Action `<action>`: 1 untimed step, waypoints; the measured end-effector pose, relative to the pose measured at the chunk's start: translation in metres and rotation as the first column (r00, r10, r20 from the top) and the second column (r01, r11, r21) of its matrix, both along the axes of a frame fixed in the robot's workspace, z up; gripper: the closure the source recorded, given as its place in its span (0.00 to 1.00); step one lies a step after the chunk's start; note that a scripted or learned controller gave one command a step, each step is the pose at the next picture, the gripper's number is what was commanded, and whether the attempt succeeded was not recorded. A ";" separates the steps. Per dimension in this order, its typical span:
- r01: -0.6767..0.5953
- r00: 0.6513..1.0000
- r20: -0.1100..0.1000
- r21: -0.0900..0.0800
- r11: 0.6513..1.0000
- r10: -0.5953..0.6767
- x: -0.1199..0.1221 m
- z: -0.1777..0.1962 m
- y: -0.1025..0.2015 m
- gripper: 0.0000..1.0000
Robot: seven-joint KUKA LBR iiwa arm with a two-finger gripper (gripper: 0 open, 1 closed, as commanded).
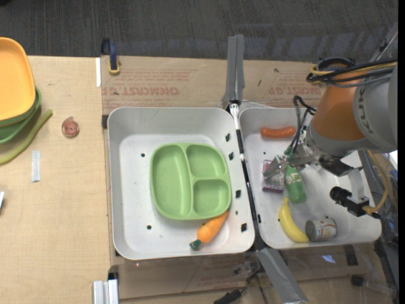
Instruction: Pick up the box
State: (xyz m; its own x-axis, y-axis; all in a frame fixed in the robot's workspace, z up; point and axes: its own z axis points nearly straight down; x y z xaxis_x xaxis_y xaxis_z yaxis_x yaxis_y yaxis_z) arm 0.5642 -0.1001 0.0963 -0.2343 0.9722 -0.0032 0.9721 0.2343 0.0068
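We saw the arm (pixel 345 116) reach in from the right over the right bin (pixel 373 233), its orange band above the wrist. The pincer (pixel 292 159) hung low near the middle of that bin, but its tip was too small and cluttered for us to tell how it stood.

Just left of the pincer lay the box (pixel 274 175), a small purple and silver pack, close against it; we could not tell whether they touched. Directly below the pincer sat a green bottle (pixel 295 187), and below that a banana (pixel 290 221) with a can (pixel 321 229) to its right. Above the pincer lay a sausage (pixel 278 132).

Well to the left, in the left bin (pixel 120 170), we found a green tray (pixel 190 181) and a carrot (pixel 211 228) touching its lower edge. Far left on the counter (pixel 63 220) were stacked plates (pixel 16 94).
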 end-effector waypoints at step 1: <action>0.003 1.000 0.007 -0.005 1.000 -0.003 0.002 0.011 -0.003 1.00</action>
